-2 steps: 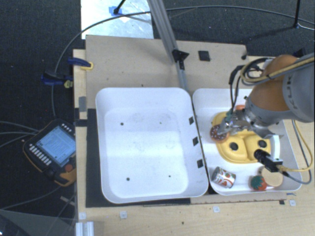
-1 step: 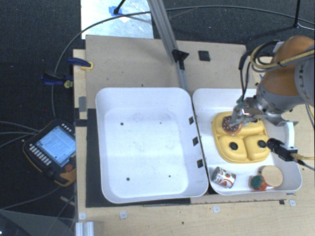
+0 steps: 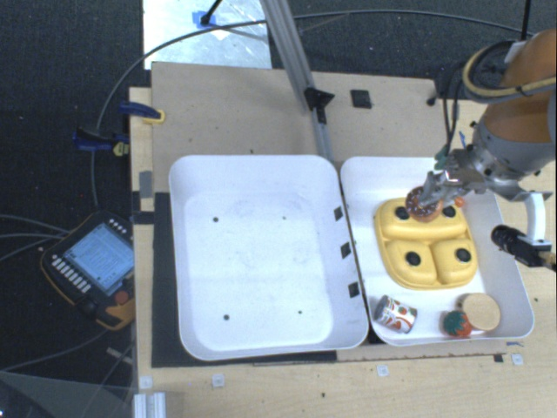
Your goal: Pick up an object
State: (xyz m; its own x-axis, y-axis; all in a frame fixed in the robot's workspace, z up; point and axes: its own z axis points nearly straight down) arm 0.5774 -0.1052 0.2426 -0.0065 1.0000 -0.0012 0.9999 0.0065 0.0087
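Note:
In the right bin (image 3: 365,190) lies a large yellow moulded piece (image 3: 426,246) with dark holes. My gripper (image 3: 426,200) hangs over its far end, right above a small reddish-brown object (image 3: 423,209) that rests on the yellow piece. A small red and white can (image 3: 396,313) lies on its side near the bin's front wall. A round tan disc (image 3: 480,312) and a small green and orange ball (image 3: 456,323) sit together in the front right corner.
The left bin (image 3: 252,251) stands beside the right one. A slanted grey pole (image 3: 291,46) crosses the bench's back. Off the bench to the left rests a handheld control pendant (image 3: 91,268), with clamps (image 3: 130,111) on the left edge.

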